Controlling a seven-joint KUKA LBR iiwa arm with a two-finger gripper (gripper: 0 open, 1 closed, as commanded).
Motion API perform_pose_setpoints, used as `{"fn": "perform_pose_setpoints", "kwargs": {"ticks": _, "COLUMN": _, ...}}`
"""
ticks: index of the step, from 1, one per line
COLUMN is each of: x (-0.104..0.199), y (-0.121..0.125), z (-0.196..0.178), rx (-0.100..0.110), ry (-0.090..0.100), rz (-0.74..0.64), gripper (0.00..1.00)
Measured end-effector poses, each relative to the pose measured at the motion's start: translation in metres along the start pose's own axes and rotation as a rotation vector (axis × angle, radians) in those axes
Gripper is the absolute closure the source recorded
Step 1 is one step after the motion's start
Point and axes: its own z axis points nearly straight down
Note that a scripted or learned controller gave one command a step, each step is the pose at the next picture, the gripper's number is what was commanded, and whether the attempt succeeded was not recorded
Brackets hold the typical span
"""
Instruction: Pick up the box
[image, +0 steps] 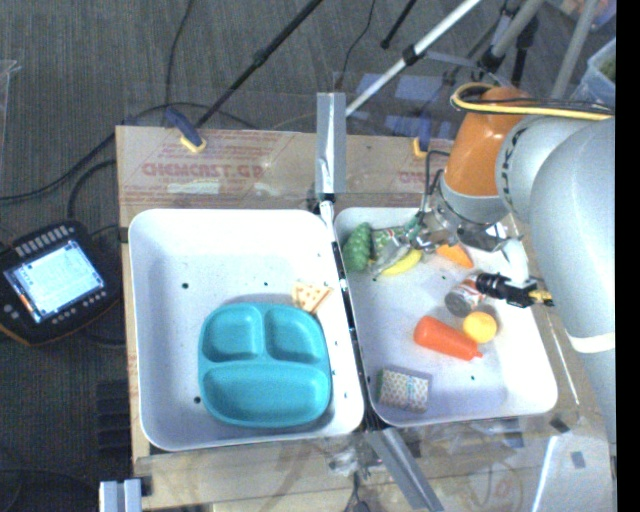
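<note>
Arm (560, 200) enters from the right, bent over the right bin's (520, 395) far edge. Left bin (170, 260) carries a teal divided tray (265, 365), with a cracker-like piece (311, 295) at its far rim. Jaws (425, 232) low by a green toy (359, 245) and a banana (400, 264); released or clenched, cannot tell. Orange carrot (446, 338) and yellow ball (480, 326) mid-bin. The box (404, 389), small and patterned, lies near the right bin's near-left corner, well apart from the jaws.
</note>
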Motion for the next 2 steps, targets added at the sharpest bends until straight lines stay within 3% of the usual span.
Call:
{"fn": "perform_pose_setpoints", "kwargs": {"ticks": 1, "x": 0.013, "y": -0.026, "z": -0.056, "rx": -0.017, "ry": -0.013, "rz": -0.375, "gripper": 0.00}}
{"fn": "perform_pose_setpoints", "kwargs": {"ticks": 2, "x": 0.022, "y": -0.012, "z": -0.003, "rx": -0.017, "ry": -0.012, "rz": -0.269, "gripper": 0.00}}
